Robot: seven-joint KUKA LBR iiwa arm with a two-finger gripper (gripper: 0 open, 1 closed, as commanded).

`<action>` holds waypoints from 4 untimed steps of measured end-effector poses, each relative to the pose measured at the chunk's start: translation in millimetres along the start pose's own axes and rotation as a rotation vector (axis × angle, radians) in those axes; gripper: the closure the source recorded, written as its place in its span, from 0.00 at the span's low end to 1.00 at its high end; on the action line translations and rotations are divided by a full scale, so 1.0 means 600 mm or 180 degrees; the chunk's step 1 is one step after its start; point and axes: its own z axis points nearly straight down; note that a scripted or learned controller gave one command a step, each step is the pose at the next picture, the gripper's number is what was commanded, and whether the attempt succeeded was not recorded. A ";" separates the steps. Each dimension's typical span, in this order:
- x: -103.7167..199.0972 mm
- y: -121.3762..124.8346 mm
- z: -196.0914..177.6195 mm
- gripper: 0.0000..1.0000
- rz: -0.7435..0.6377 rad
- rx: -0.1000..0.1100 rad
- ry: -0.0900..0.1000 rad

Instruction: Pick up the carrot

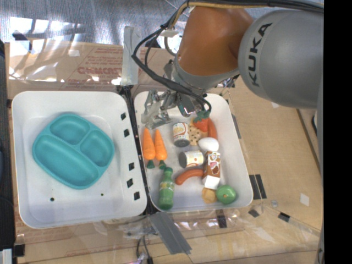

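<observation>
Silver two-finger gripper point(154, 116) poised just above two orange carrots point(153, 146) in right white bin point(240, 164); grip state unclear.

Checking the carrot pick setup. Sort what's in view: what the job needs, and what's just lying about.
Needed for the job:
carrots, two side by side in the right bin
gripper, above them

Lying about:
teal plate
green bottle
sausage
egg
green apple
can

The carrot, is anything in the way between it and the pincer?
Nothing visible is. The pincer hangs just above the carrots lying by the right bin's left wall; the nearest can sits off to the side.
</observation>
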 end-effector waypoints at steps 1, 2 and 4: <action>-0.006 -0.115 0.052 1.00 -0.0665 -0.0006 0.0012; -0.006 -0.114 0.051 0.00 -0.0667 -0.0007 0.0009; 0.120 -0.131 0.241 0.00 -0.1617 0.0085 -0.0117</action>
